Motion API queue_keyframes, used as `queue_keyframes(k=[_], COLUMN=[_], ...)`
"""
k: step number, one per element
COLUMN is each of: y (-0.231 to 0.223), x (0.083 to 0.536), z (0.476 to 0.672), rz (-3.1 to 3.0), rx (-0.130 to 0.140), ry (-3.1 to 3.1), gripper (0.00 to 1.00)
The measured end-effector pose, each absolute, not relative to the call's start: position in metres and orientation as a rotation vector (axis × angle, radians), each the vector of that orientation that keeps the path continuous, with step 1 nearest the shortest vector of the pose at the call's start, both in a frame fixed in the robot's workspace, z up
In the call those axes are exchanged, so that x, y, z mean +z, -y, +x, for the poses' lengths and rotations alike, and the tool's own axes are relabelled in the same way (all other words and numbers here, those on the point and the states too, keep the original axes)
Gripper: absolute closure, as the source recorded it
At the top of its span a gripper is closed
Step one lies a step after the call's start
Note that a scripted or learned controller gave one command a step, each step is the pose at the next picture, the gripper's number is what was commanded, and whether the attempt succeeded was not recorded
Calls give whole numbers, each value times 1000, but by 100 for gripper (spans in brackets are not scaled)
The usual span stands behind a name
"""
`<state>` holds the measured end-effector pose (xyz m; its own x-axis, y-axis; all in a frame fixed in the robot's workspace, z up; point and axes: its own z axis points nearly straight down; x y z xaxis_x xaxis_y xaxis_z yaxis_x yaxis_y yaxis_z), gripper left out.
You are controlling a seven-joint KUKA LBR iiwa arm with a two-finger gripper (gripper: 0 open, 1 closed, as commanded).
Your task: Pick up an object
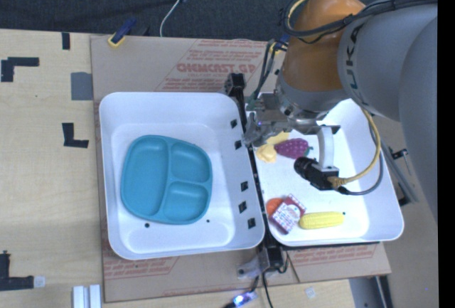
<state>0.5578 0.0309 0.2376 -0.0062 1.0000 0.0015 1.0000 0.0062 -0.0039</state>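
Camera view: arm's jaws [261, 130], state can't tell, hang over right bin [384, 228] nr purple toy grapes [291, 148] & yellow piece [267, 152]; best drop straight, centred on grapes, then close.

hand [264, 130] fingers: indistinct | purple toy [292, 148]: part hidden by arm

Blue divided plate [168, 179] — in left bin [114, 114].
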Motion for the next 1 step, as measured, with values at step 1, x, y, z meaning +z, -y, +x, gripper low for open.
queue_keyframes(k=[1], y=[-65], x=[238], z=[522], rz=[-2215], rx=[5], ry=[2223], gripper=[100])
